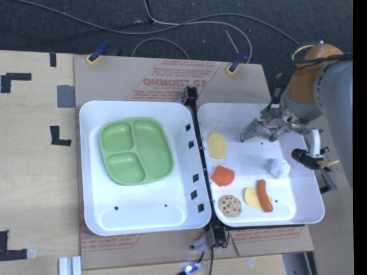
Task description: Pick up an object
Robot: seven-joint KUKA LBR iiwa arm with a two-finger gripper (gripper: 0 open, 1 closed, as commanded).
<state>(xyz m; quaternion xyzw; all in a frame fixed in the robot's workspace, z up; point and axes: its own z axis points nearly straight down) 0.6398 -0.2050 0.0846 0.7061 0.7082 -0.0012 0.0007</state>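
Note:
The right bin [298,211] holds several small items: a pale yellow piece [217,145], an orange-red wedge [222,175], a chocolate-chip cookie [229,205], a sausage [264,195] lying against a yellow slice [250,196], and a small white crumpled object [279,167]. My gripper [259,135] hangs over the upper part of the right bin, to the right of the pale yellow piece and above the white object. Its fingers are spread open with nothing between them.
A green divided plate [136,150] lies in the left bin [137,222]. The black divider [198,165] runs between the bins. The arm [315,85] comes in from the right over the right bin's far corner. Cables lie beyond the bench.

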